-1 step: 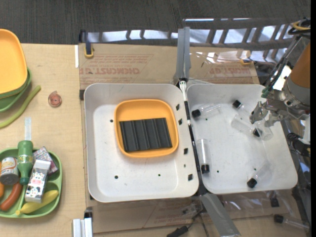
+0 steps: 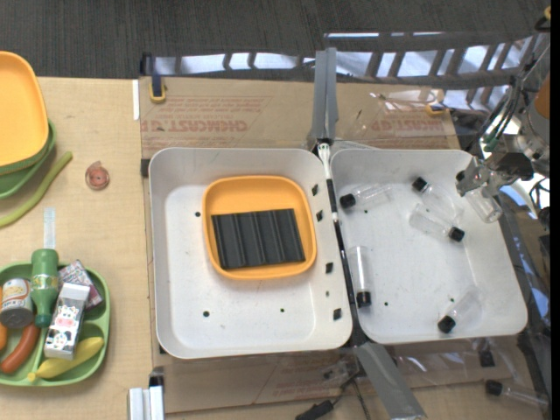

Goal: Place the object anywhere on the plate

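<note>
Looking down, you see the gripper (image 2: 486, 180) at the right bin's (image 2: 516, 318) right rim; whether it grasps anything you cannot tell. Clear black-capped vials (image 2: 435, 227) lie scattered there. The orange plate (image 2: 259, 194) carries a dark ribbed block (image 2: 258, 238).

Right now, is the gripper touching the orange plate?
Apart. The camera view shows the gripper at the right bin's far right edge, while the orange plate sits in the left bin.

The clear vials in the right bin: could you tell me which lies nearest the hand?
The vial at the bin's upper right, black cap pointing left, just beside the hand; the others lie farther off.
</note>
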### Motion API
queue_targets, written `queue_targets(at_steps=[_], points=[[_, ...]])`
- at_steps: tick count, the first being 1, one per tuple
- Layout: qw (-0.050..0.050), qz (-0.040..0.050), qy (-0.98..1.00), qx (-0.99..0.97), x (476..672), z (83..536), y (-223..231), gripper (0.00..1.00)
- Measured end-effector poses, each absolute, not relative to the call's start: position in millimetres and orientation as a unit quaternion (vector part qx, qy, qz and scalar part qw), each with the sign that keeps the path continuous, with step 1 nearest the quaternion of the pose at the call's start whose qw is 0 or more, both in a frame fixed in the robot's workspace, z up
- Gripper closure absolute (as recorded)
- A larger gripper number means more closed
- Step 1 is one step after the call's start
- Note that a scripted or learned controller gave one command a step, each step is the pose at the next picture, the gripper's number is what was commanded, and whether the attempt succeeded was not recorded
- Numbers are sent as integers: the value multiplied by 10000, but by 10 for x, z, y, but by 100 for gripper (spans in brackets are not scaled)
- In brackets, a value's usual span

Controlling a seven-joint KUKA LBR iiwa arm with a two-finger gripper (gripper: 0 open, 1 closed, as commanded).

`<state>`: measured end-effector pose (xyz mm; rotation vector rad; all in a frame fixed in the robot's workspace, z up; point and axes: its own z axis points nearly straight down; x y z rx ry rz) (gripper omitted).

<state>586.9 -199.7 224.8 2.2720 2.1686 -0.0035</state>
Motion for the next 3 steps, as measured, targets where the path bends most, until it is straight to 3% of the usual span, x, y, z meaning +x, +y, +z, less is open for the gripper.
queue_targets(at_steps=[1, 2, 3], points=[[11, -7, 7565, 6540, 6338, 2787, -2013, 100], [18, -4, 8193, 5733, 6596, 2958, -2220, 100], [12, -6, 8532, 5216, 6599, 3750, -2214, 100]])
